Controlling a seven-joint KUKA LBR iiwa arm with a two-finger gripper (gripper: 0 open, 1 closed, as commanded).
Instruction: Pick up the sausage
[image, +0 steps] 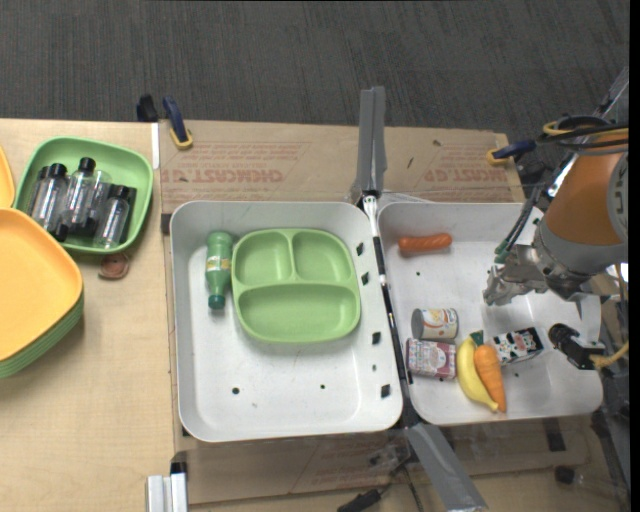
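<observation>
Sausage (425, 242): smooth orange-red cylinder, lying flat on the right bin (440, 400) floor near its far wall. Claw (510, 285), metallic, hangs to the sausage's right and nearer the camera, apart from it; fingers' state unclear. Bare white floor between them. Can (435, 323), banana (468, 375), carrot (489, 375) cluster nearer the camera than the claw
</observation>
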